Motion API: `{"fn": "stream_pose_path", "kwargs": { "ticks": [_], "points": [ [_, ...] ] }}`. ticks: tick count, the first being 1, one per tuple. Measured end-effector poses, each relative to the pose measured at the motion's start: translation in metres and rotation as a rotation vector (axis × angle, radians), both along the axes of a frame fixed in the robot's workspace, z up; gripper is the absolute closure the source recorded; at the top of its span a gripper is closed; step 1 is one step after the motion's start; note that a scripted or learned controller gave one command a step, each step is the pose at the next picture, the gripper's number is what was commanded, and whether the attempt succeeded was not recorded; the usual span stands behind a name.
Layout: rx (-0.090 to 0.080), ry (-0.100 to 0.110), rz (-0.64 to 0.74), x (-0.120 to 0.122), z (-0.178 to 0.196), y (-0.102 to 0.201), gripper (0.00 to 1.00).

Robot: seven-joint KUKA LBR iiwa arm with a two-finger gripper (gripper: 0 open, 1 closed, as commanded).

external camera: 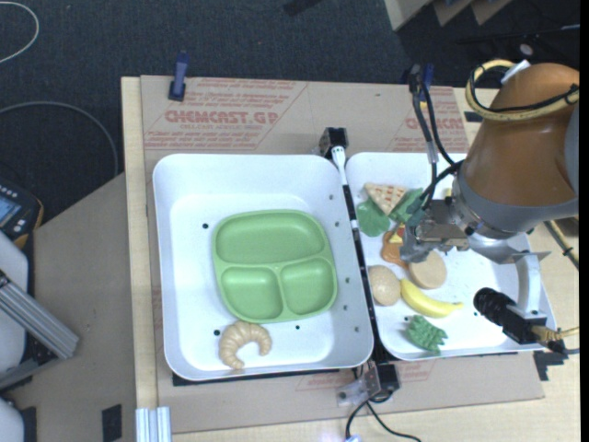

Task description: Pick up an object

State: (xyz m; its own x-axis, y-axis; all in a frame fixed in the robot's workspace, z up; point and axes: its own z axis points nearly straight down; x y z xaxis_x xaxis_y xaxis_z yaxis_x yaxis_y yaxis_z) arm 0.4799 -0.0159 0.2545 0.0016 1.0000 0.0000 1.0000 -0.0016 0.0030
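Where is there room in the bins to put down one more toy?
Left white bin: bare floor above and left of the green divided plate, and right of the tan croissant. Right white bin: crowded near the divider, where waffle slice, egg, yellow banana and green broccoli cluster under the end effector.

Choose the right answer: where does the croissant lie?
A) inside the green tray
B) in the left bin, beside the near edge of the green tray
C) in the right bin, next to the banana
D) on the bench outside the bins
B: the croissant lies on the white floor of the left bin, just below the green tray.
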Motion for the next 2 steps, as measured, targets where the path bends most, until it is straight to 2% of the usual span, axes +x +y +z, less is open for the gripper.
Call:
{"fn": "stream_pose_path", "kwargs": {
  "ticks": [1, 2],
  "points": [
    [0.002, 0.012, 0.007, 0.034, -0.074, 0.056, 1.0],
    [0.004, -0.018, 0.007, 0.059, 0.105, 0.09, 1.0]
  ]
}}
